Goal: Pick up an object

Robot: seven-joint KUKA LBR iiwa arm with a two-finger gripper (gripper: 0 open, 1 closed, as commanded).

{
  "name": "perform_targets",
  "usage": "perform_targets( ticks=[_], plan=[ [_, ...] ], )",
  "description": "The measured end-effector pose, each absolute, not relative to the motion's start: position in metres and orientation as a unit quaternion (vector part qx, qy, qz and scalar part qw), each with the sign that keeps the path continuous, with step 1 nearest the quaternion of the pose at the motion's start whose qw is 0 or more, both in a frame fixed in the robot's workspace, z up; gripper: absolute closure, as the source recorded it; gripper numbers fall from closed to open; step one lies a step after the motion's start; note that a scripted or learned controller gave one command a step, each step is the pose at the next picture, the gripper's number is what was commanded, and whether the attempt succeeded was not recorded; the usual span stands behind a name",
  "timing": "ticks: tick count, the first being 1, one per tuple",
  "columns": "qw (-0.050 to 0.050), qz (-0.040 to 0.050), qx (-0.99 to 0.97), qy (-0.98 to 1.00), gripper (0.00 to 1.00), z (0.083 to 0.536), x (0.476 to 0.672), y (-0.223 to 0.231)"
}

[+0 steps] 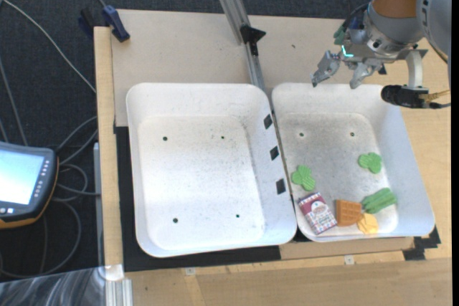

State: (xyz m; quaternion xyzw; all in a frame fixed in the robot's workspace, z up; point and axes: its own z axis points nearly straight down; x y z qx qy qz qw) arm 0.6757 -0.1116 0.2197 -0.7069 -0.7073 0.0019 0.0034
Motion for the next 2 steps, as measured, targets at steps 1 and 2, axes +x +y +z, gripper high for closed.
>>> perform_targets(
  ticks=[1, 2],
  plan=[
    [0.001, 0.0008, -0.707, -0.708, 0.00, 0.223, 0.677, -0.112],
    [0.003, 0.0018, -0.706, -0.708, 0.00, 0.179, 0.678, -0.107]
  ],
)
